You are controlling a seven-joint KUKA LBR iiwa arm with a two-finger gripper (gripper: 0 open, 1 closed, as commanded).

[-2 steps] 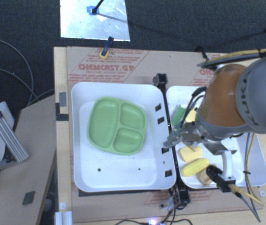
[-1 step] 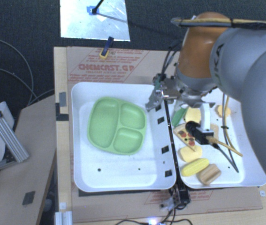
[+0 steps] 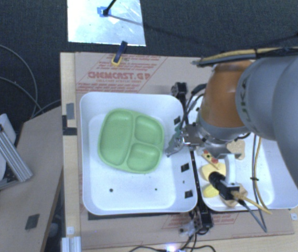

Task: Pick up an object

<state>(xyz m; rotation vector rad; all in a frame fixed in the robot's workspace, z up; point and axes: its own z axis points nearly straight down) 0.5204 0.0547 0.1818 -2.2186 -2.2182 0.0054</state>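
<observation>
Item: green divided plate (image 3: 130, 139), flat in the left bin (image 3: 133, 198).
Other: yellow pieces (image 3: 210, 173) in the right bin (image 3: 285, 196).
Status: pick judged not yet made; grasp and lift remain.
Arm (image 3: 275, 98): reaches in from the right, wrist turned down over the bins' adjoining rims.
End effector (image 3: 173, 143): just beside the plate's right edge; apart or together, cannot tell.

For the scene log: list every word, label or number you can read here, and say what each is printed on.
"CHEMCAST GP": big red letters on the cardboard sheet, beyond the bin holding the green plate; the last letters are doubtful.
Smaller red lines around that word: too blurred to read.
Red print on the cardboard's front edge: too small to read.
Plate and bin: no text.
</observation>
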